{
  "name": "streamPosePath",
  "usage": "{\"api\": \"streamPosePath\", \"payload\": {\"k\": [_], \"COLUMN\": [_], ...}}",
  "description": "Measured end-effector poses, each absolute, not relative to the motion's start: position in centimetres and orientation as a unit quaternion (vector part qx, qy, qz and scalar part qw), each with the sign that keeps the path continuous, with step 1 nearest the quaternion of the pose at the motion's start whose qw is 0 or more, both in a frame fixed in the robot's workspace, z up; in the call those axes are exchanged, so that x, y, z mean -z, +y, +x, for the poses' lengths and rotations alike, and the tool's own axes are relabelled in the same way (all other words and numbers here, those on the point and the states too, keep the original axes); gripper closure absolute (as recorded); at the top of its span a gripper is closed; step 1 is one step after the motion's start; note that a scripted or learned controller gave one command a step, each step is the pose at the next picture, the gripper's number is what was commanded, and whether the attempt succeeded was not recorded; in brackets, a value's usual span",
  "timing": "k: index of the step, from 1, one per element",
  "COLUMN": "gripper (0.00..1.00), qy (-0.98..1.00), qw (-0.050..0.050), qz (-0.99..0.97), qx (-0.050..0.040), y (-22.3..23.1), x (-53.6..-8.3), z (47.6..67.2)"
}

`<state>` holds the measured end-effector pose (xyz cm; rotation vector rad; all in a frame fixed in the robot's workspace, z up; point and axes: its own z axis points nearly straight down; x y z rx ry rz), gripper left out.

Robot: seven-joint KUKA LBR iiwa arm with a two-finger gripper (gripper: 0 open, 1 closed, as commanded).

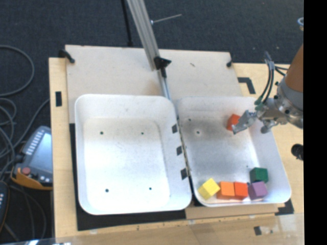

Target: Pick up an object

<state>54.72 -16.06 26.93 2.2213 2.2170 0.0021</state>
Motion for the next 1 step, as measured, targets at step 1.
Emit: {"api": "streamPosePath", "payload": {"k": [1], "gripper": [0.0], "qy": [0.708], "qw": [0.0], "qz": [0.706], "qx": [0.0015], "y": [-19.27], "x": [-17.12], "z": [63.62]}}
